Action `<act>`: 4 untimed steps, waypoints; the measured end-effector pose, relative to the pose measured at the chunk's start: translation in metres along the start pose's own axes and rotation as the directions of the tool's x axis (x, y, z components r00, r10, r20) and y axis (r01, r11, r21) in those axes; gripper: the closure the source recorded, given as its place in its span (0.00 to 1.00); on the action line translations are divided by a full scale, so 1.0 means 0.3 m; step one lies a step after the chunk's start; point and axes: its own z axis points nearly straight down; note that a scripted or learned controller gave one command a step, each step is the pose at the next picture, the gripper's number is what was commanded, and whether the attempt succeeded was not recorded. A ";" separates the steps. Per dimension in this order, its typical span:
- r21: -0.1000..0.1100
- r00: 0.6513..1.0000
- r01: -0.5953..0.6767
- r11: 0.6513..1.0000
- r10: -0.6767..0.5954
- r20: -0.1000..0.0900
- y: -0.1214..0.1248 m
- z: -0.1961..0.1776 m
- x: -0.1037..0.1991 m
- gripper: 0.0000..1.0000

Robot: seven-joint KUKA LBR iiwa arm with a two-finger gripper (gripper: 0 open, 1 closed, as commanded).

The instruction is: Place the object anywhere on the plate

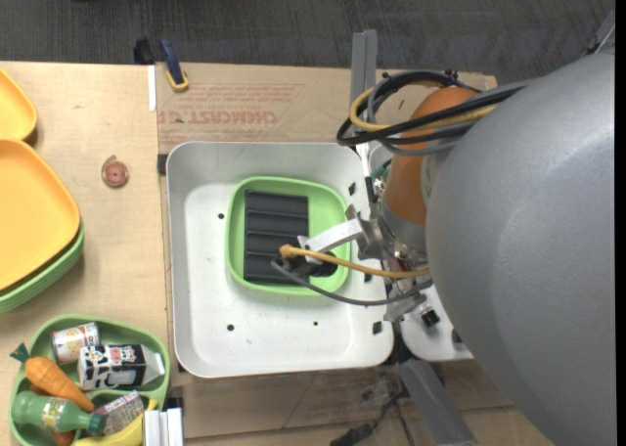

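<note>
A green plate lies in the left white bin, toward its upper middle. My gripper reaches in from the right and hangs right over the plate, covering most of its middle. Only the plate's green rim shows around it. Whatever lies under the gripper on the plate is hidden, and I see no loose object elsewhere on the bin floor. The grey arm with its orange band fills the right side.
Yellow plates are stacked on the wooden bench at the left. A green bowl of toy food and cans stands at the bottom left. A small red disc lies on the bench. The second bin peeks out under the arm.
</note>
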 end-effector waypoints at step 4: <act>-0.013 0.994 0.108 0.994 -0.108 -0.003 0.144 0.118 0.209 0.00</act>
